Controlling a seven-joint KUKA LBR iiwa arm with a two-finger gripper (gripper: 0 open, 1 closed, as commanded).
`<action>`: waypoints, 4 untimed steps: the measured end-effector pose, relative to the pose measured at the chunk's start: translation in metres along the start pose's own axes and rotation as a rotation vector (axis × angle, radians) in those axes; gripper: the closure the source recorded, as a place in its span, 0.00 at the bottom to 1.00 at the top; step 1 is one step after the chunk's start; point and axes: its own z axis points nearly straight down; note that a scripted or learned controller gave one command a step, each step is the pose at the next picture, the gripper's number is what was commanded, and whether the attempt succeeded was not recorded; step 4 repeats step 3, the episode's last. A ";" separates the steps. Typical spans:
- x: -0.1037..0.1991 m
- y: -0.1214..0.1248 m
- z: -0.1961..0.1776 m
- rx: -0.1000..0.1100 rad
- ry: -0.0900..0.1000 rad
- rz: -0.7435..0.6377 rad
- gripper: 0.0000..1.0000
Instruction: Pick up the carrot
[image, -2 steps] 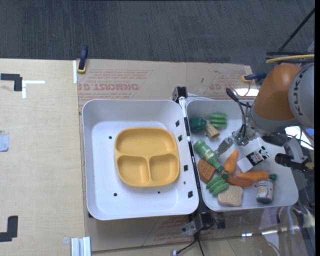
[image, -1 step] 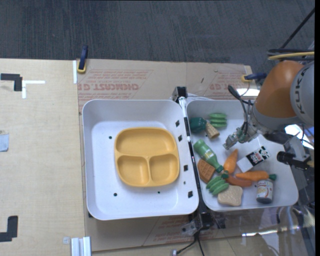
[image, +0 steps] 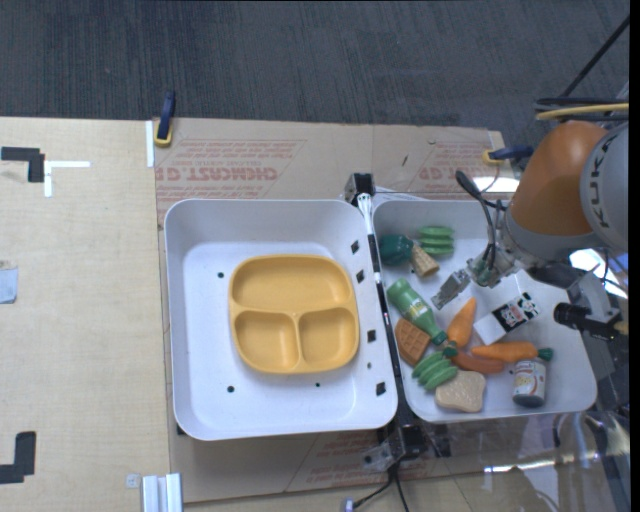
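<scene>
Bread slice (image: 461, 393) lies at the near edge of the right bin (image: 572, 392). Just behind it the carrot (image: 508, 352) lies flat, orange with a green end, beside a small can (image: 529, 382). Well behind the carrot hang the jaws (image: 486, 268); I cannot tell how open they are.

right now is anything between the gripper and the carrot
Nothing visible. The gripper hangs just above the upper end of the carrot, with open bin floor between. The green bottle lies close on the carrot's left.
</scene>
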 end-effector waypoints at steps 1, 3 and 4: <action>0.014 -0.054 0.010 0.004 0.003 0.453 0.00; 0.037 0.005 -0.100 0.005 0.002 0.286 1.00; 0.037 0.005 -0.100 0.005 0.002 0.286 1.00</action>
